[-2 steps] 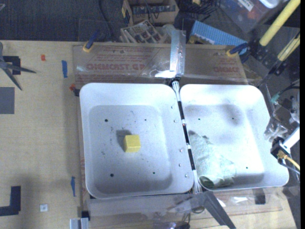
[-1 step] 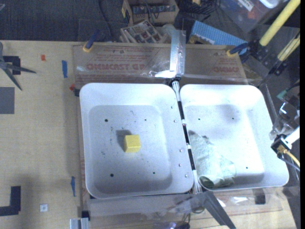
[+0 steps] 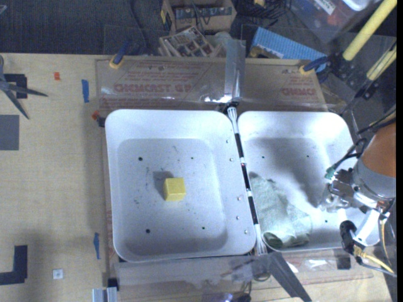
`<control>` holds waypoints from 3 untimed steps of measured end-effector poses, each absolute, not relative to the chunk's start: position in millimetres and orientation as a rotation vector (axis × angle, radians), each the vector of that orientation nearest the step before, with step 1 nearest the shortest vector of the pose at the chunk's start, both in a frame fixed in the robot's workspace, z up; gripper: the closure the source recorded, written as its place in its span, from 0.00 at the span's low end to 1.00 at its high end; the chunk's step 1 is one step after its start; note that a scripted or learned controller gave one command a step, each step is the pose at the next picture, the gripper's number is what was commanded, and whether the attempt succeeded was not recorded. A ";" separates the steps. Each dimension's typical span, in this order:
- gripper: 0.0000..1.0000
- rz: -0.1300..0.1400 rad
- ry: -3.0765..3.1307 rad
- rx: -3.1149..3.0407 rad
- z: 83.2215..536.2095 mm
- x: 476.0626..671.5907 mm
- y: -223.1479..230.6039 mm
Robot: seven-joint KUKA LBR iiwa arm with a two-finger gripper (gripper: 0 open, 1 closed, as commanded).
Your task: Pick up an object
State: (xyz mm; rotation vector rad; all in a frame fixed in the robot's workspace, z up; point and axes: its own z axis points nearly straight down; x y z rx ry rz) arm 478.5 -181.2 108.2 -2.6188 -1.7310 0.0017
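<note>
A small yellow block (image 3: 175, 189) lies near the middle of the left bin (image 3: 126, 137). In the right bin (image 3: 296, 128), a pale green-white crumpled cloth-like object (image 3: 277, 207) rests against the left wall and reaches the front corner, where its rolled end (image 3: 274, 238) shows. My gripper (image 3: 330, 195) hangs low over the right side of the right bin, just right of the pale object and apart from it. Nothing visible sits in the gripper.
The arm's wrist with its orange band (image 3: 382, 158) and cables (image 3: 359, 234) covers the right bin's front right corner. The divider (image 3: 242, 168) between the bins runs front to back. Clutter, boxes and a yellow pole (image 3: 371, 22) stand behind the bench.
</note>
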 end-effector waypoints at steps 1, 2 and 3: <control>1.00 0.001 -1.274 -2.871 180.6 488.2 -164.2; 1.00 0.001 -1.452 -2.786 300.6 480.3 -158.2; 1.00 0.004 -1.345 -2.837 105.4 478.4 -126.3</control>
